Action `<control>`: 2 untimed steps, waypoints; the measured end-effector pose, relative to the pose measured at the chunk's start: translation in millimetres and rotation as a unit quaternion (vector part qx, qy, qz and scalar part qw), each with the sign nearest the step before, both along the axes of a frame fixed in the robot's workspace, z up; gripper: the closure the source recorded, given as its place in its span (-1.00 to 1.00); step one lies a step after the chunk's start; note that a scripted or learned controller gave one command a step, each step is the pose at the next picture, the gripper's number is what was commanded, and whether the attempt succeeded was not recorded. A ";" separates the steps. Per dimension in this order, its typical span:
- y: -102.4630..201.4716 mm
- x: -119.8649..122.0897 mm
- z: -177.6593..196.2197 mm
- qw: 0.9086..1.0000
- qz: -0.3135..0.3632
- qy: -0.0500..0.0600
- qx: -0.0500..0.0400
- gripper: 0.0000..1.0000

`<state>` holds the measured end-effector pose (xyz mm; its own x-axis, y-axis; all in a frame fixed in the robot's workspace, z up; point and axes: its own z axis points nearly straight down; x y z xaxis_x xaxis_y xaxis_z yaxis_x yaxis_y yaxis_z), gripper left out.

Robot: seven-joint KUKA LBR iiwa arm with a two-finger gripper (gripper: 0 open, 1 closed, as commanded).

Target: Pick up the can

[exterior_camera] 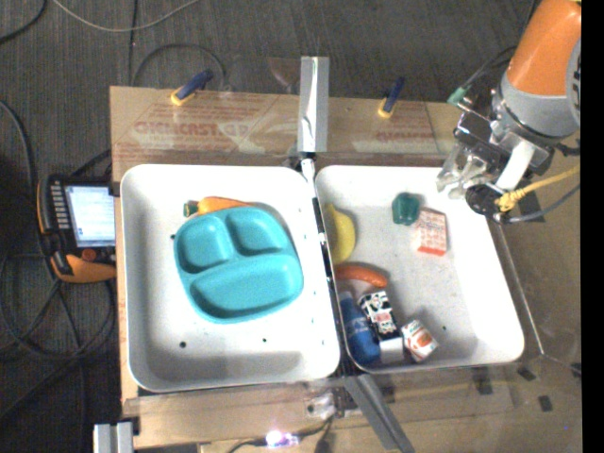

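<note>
Claw (462,179) position is seen at two o'clock over the right bin (491,347); its opening cannot be told, and nothing is seen held. At five o'clock, the can (418,340) is left ungrasped.

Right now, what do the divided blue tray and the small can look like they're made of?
The blue tray looks like molded plastic: uniform colour, soft matte sheen, rounded compartments. The can, lying in the right bin's near corner, seems metal with a printed red-and-white label, though it's too small to be sure.
</note>
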<state>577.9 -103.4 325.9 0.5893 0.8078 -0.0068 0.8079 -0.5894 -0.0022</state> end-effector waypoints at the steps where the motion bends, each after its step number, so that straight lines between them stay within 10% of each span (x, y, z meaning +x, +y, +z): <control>1: -41.8 -34.0 -166.2 0.998 0.064 0.001 0.003 1.00; 2: -20.1 16.0 -87.2 0.959 0.282 0.000 0.002 1.00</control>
<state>593.9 -123.6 238.7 0.0590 0.9983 -0.0029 0.9982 -0.0590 -0.0040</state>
